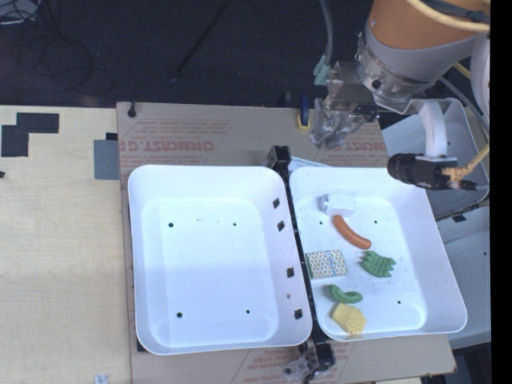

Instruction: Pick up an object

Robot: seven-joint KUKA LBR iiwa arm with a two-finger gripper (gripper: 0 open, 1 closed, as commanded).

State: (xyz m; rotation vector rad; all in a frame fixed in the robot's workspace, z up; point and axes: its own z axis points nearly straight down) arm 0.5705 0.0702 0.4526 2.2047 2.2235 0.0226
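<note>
Though too blurred to read as parted or together, hangs high as the end effector over the brown board, just beyond the far rim of the right bin and well apart from everything lying inside. Mounted on the grey arm with its orange band, reaching in from the right. Down on the floor of the right bin, six small things, none in contact with the end effector: nearest the far rim, a small pale piece; just beside it and a little nearer, an orange sausage, lying aslant; nearer again and toward the right, a green leafy piece; level with that, close to the bin's left wall, a patterned square, lying flat; in front of the square, a curved green piece; at the near end, right against that curve, a yellow corn-like piece. Cannot tell whether those last two actually touch. To the left, side by side with the right bin, the left bin, with small black clips along the seam between the two. Beneath both, the brown board with mirrored red lettering, resting on the pale wooden tabletop; toward the tabletop's far left, black shapes and a grey square.
</note>
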